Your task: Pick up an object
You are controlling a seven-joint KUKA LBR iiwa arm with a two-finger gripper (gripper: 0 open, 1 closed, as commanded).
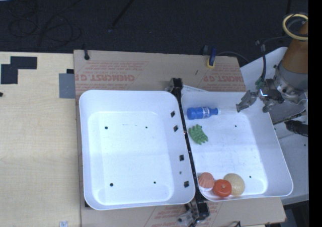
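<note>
Grey arm (297,65) enters from right, orange band above wrist; gripper (250,101) points left.

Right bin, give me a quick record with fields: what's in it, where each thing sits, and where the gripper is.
bin: right bin, white, shallow
blue bottle: lying on its side, upper left area
green object: just below the bottle, near the left wall
near-corner cluster: pink-white round piece, red round piece, cream ball, bunched together
gripper: above the bin's far right corner, nothing between its fingers
</note>
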